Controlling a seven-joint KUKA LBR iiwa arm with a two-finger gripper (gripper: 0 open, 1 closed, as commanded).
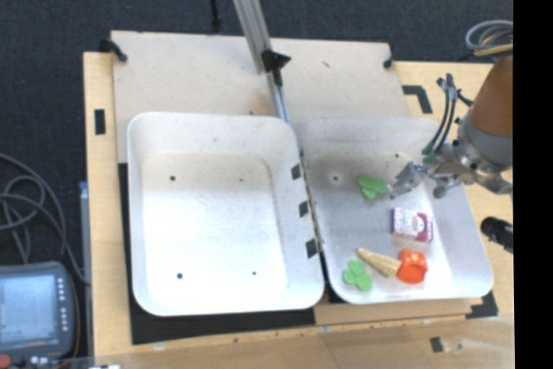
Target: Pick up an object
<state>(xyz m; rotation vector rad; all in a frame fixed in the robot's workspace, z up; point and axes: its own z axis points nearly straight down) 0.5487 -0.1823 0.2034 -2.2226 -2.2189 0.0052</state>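
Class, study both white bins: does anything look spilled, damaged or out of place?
Nothing stands out. The small toys lie loose in the right bin: two green pieces, a small box, a cone and an orange piece. None looks broken or spilled over the rim.

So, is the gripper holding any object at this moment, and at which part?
It cannot be told. The gripper is low over the right bin, just beside the green piece, but the view is too blurred to show a hold.

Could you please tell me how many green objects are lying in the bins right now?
2. One green piece lies mid right bin, beside the gripper; another green piece lies near its front edge.
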